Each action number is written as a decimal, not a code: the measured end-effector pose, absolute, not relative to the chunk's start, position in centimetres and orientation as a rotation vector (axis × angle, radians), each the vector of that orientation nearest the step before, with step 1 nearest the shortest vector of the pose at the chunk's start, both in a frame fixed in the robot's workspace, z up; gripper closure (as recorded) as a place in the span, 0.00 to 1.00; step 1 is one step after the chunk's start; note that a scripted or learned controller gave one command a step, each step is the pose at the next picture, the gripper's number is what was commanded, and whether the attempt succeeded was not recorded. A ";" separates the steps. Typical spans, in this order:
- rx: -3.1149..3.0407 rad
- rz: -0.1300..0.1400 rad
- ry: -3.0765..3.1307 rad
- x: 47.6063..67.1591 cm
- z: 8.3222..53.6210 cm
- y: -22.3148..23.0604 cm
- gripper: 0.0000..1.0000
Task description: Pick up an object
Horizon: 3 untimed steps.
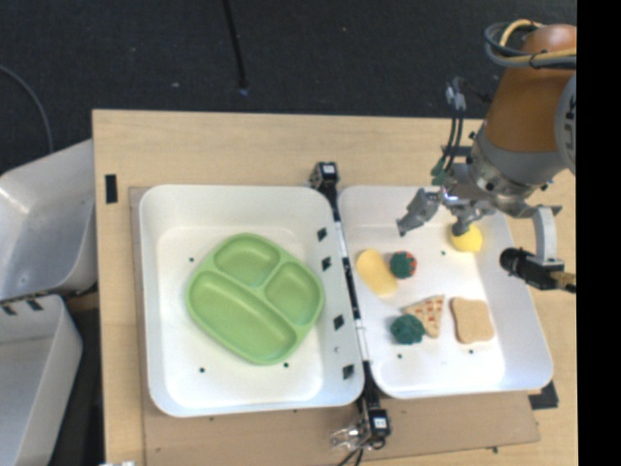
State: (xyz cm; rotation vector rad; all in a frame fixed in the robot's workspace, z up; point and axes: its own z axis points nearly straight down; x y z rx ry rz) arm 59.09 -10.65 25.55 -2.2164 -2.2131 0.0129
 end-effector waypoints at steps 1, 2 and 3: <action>-2.220 -0.001 -2.224 59.3 26.3 -10.6 0.00; -2.221 0.005 -2.219 58.8 20.2 -10.6 0.00; -2.225 0.004 -2.216 59.7 14.7 -10.6 0.00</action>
